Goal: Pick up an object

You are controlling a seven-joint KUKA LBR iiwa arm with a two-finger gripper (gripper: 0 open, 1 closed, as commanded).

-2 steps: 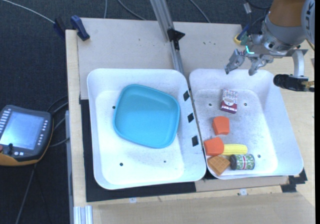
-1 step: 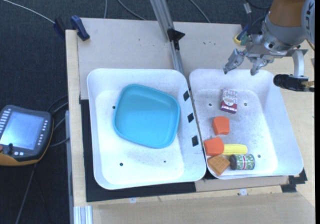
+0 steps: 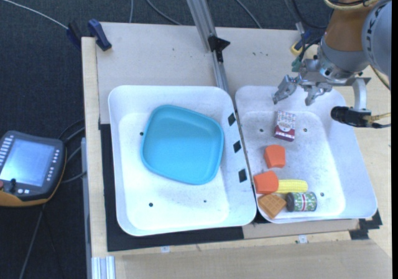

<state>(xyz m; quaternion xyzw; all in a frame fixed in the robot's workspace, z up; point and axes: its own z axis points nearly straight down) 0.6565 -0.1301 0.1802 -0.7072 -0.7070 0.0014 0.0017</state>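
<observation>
Camera view looks down on the counter (image 3: 161,41) with two white bins side by side; the left bin (image 3: 124,147) carries a blue plate (image 3: 182,143), the right bin (image 3: 348,172) holds the small things. The gripper (image 3: 297,93) hangs over the far rim of the right bin, its jaws spread apart with nothing between them.

Nearest to it lies a small red-and-white carton (image 3: 285,125), just below the jaws. It looks light and fairly stiff, with flat sides, so a pinch across its narrow width should hold. Further toward the near edge sit two orange blocks (image 3: 275,156) and (image 3: 266,182), likely light and firm with blunt faces. A yellow corn cob (image 3: 291,186), a little can (image 3: 301,201) and a tan waffle-like piece (image 3: 272,204) crowd together, touching or nearly so; the can is round and probably slippery.

Print on the carton and can is too small to read, and the arm's upper part is cut off at the frame's edge.
</observation>
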